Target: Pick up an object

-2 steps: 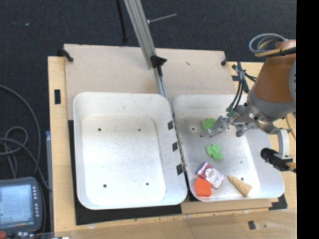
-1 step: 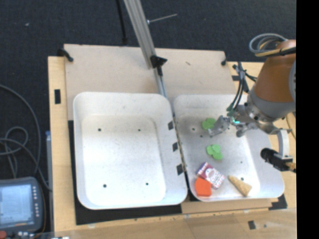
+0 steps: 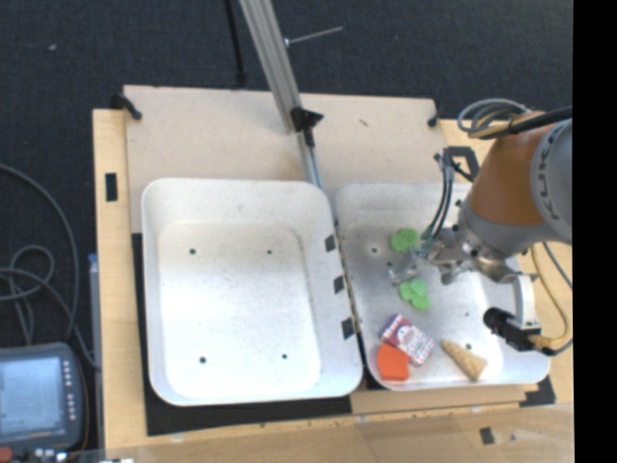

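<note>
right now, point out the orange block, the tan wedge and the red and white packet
orange block (image 3: 391,363): camera view, middle of its top face
tan wedge (image 3: 467,358): camera view, middle of its body
red and white packet (image 3: 409,340): camera view, centre of the wrapper

- The tabletop is pale wood.
- Left white bin lies at its centre.
- Right white bin lies touching at the left bin's 3 o'clock side.

Even, diffuse overhead light fell across the worktop, leaving only faint, soft shadows. The white bin left of the tool appeared nearly blown out, the picture soft and grainy, the surrounding floor dark.
</note>
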You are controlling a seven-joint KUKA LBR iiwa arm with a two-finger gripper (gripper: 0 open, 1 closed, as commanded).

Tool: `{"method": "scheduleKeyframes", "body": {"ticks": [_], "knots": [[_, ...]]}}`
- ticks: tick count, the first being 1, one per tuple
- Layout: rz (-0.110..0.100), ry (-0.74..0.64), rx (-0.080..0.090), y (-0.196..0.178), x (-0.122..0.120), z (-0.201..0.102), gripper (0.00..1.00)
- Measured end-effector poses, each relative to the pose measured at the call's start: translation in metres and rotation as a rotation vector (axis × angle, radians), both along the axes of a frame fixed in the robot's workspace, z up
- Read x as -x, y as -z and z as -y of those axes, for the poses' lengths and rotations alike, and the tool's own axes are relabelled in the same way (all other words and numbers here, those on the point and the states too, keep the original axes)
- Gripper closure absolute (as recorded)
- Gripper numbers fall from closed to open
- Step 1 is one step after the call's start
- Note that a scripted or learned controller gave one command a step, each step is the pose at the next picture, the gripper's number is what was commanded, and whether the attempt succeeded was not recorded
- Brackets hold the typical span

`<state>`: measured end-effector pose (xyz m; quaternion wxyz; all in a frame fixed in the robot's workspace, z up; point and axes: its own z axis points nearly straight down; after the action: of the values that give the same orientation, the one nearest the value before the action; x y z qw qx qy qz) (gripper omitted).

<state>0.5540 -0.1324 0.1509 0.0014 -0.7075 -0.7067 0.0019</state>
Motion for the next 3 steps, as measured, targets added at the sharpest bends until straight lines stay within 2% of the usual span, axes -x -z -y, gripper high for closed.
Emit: {"method": "scheduleKeyframes", "body": {"ticks": [1, 2, 3], "knots": [[0.002, 0.0, 0.001, 0.052, 0.001, 0.001, 0.0], [0.01, 0.009, 0.001, 0.039, -0.001, 0.002, 1.0], [0.013, -0.001, 0.002, -0.025, -0.007, 0.009, 1.0]]}}
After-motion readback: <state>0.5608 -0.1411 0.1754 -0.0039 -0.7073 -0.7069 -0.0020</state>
